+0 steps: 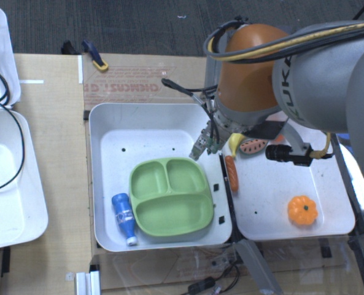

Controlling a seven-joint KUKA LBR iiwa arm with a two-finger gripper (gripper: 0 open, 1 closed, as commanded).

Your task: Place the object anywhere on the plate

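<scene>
Hot-dog-shaped toy [232, 172], orange-red and long, is what we take for the task's object, though we cannot be sure which item is meant. It lies along the left wall of the right bin [329, 226], just beside the divide between the two bins. Close above it, partly under the arm, we see a yellow piece [235, 142] and a watermelon-slice toy [253, 145], near each other. Farther right and lower in the same bin sits a small orange pumpkin [302, 210], well apart from the rest.

Left of the divide, in the left bin [108, 140], rests a green plate [169, 196] with three compartments, nothing on it. A blue bottle [124, 217] with a white cap lies just beside the plate's left edge.

Our pincer [203, 146] hangs over the left bin's upper right part, above the plate's far corner and near the divide. It looks small and blurred; we cannot tell whether it is spread or pressed together.

Both bins sit on a wooden worktop [53, 103].
</scene>
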